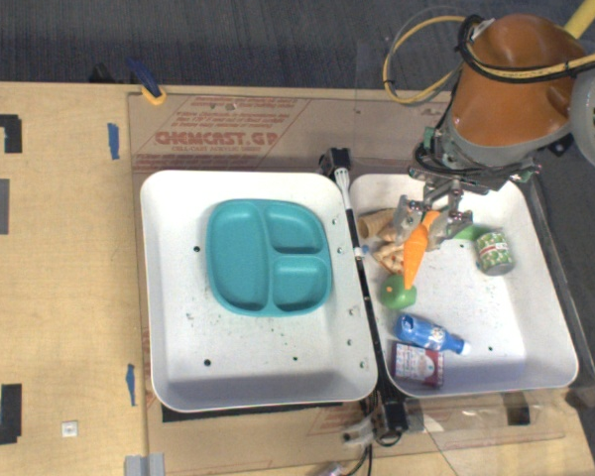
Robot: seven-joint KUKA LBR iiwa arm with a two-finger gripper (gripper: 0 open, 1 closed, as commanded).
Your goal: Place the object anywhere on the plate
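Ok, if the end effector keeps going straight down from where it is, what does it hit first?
Most likely the orange carrot, which lies right under the end effector in the right bin. Depth is hard to judge from this slanted view, so it may already be touching.

Red print runs across the cardboard sheet (228, 127) behind the two bins; its large line looks like "CHEMCAST" followed by more letters, though it is too blurred to read with certainty; the smaller lines above it cannot be read; labels on the can (493, 250) and bottle (428, 335) are illegible.
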